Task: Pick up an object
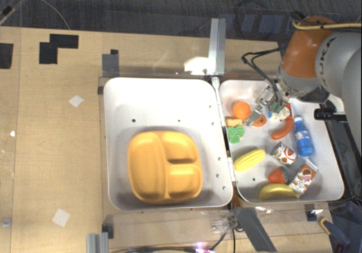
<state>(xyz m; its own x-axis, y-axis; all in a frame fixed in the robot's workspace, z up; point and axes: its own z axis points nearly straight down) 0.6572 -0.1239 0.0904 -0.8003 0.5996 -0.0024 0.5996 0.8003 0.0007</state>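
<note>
Overhead, gripper (pixel 266 108) above orange ball (pixel 241 110), labels unreadable

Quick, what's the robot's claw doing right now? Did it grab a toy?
Gripper: down in the right bin, over the toys next to the orange ball. Cannot tell if it holds anything.

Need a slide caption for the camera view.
KUKA arm's pincer low in the toy-filled right bin near an orange; yellow tray in left bin.
</note>
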